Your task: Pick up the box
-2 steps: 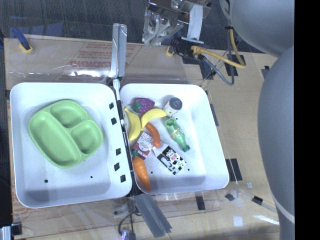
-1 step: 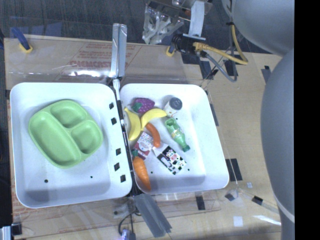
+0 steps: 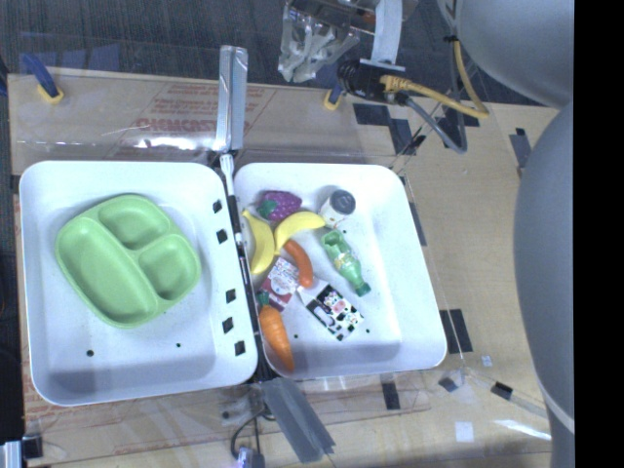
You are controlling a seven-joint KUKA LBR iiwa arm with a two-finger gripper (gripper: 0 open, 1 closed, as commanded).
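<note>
The box [image 3: 336,312] is a small carton with a black-and-white cow pattern. It lies flat near the front of the right bin [image 3: 414,261], among other toy items. My gripper [image 3: 310,55] hangs high beyond the far edge of the bins, well away from the box. Its translucent fingers [image 3: 295,47] stand open with nothing between them.
Around the box lie a green bottle [image 3: 346,261], a banana [image 3: 278,234], purple grapes [image 3: 280,204], a small round can [image 3: 341,202], a red-and-white packet [image 3: 283,279] and a carrot [image 3: 276,337]. A green divided plate [image 3: 127,256] sits in the left bin [image 3: 39,359].
</note>
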